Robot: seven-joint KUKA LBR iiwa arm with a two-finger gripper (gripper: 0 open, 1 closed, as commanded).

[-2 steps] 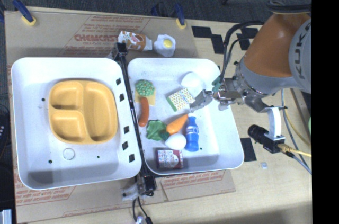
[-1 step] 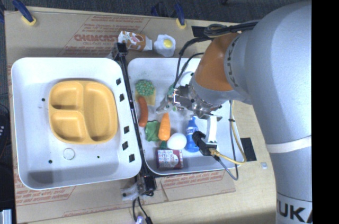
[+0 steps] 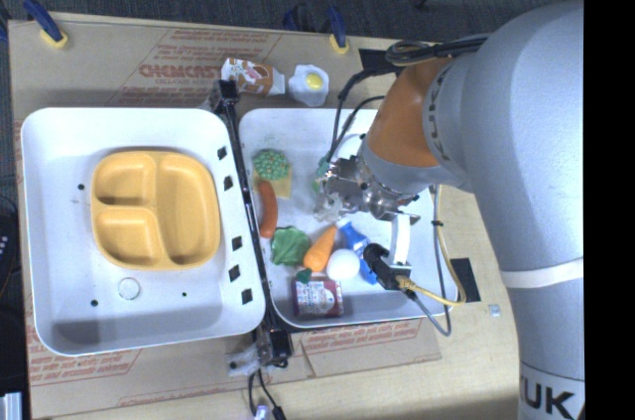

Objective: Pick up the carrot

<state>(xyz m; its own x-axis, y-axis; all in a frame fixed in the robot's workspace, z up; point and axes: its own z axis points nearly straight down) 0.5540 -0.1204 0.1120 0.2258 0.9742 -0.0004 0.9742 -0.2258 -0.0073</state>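
Observation:
The carrot (image 3: 320, 248) is a short orange cone lying in the right bin (image 3: 298, 125), near its middle and tilted, with its thick end toward the front. My gripper (image 3: 335, 193) hangs just above and behind the carrot, over the middle of the bin. The grey arm with its orange band reaches in from the right and hides the bin's right side. Nothing shows between the gripper and the carrot that tells me they touch.
Around the carrot lie a green leafy toy (image 3: 289, 245), a white egg (image 3: 343, 264), a blue item (image 3: 357, 237), a red can (image 3: 317, 296), a sausage (image 3: 267, 208) and a green-topped piece (image 3: 271, 165). The left bin (image 3: 40, 210) holds a yellow divided plate (image 3: 157, 208).

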